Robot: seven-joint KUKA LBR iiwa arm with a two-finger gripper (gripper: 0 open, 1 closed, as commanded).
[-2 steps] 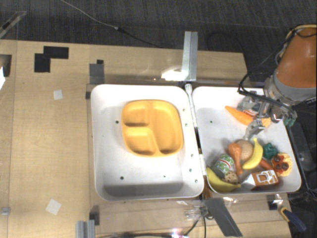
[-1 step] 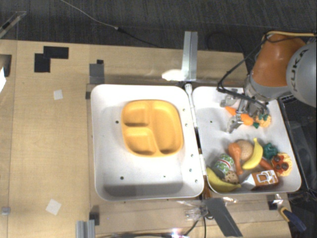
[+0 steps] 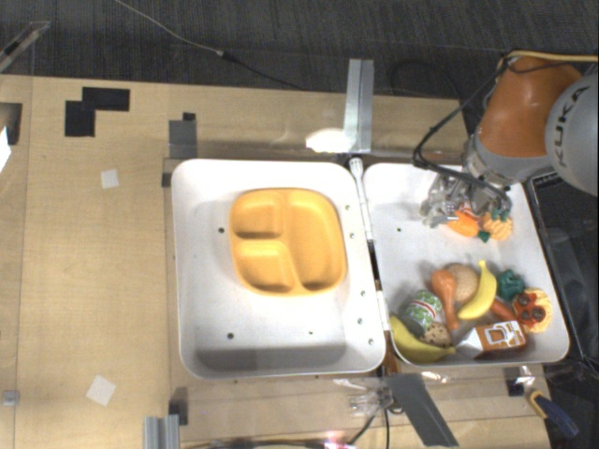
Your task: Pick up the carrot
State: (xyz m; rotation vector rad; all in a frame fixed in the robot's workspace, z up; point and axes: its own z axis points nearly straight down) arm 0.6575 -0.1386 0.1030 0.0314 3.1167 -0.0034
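Note:
The carrot (image 3: 467,222), small and orange with a green top, lies at the back of the right bin (image 3: 402,251), near its far right corner. My gripper (image 3: 456,204) is low over the bin, directly at the carrot's near-left end and touching or almost touching it. The grey wrist and orange band rise from it toward the upper right. The gripper's body hides part of the carrot.
A yellow divided tray (image 3: 285,241) sits in the left bin (image 3: 201,335). The right bin's front holds a pile: drumstick (image 3: 447,293), two bananas (image 3: 482,290), a green-white ball (image 3: 426,309), a juice carton (image 3: 501,337) and other toy food.

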